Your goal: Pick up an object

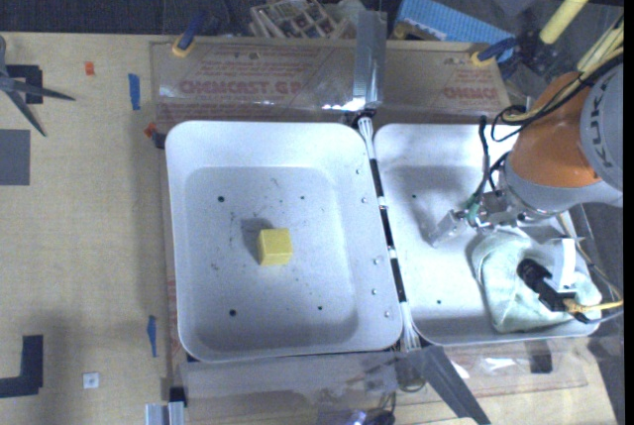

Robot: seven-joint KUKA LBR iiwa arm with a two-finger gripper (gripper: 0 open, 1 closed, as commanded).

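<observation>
A small yellow block lies near the middle of the left bin, on its own. My gripper hangs low over the right bin, left of the orange-banded wrist and far to the right of the block. A pale greenish-white crumpled thing lies in the right bin's near right corner, just below and to the right of the gripper. The arm partly covers it. I see nothing held in the gripper.
A ridge where the two bins' rims meet runs between the gripper and the yellow block. Clear plastic panels stand behind the bins. Clutter and boxes sit beyond the bench at the back.
</observation>
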